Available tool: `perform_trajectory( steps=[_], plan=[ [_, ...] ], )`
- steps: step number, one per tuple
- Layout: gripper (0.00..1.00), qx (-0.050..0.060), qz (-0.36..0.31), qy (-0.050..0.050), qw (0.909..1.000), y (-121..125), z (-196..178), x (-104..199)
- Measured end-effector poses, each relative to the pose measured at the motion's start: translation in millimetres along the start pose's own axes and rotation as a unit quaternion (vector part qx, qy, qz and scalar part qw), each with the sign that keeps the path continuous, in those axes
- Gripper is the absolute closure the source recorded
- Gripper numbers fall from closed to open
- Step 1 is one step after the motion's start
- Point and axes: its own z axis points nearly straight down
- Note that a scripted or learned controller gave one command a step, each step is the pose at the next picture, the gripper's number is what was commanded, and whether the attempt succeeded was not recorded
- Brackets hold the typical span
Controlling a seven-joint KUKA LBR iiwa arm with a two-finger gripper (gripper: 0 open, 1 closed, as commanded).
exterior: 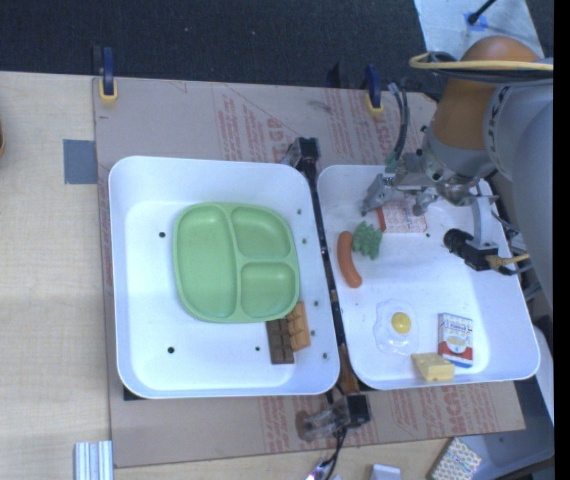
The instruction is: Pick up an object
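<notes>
Grey arm (525, 138), orange band, metal hand (397, 196), black cable

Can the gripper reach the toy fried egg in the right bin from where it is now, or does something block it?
Probably yes. The gripper hangs over the far end of the right bin; the fried egg lies flat nearer the camera, with open floor around it. The sausage and broccoli sit off to the side.

Bright even overhead light, soft short shadows, white bins (145, 368) slightly overexposed, mild overall softness
</notes>
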Motion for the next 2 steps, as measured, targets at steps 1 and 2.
perform_trajectory(
  steps=[1,2],
  plan=[
    [0.0,-0.002,0.002,0.0,1.0,-5.9,11.0,6.6],
    [0.0,0.001,0.002,0.001,1.0,-1.1,11.2,5.6]
  ],
)
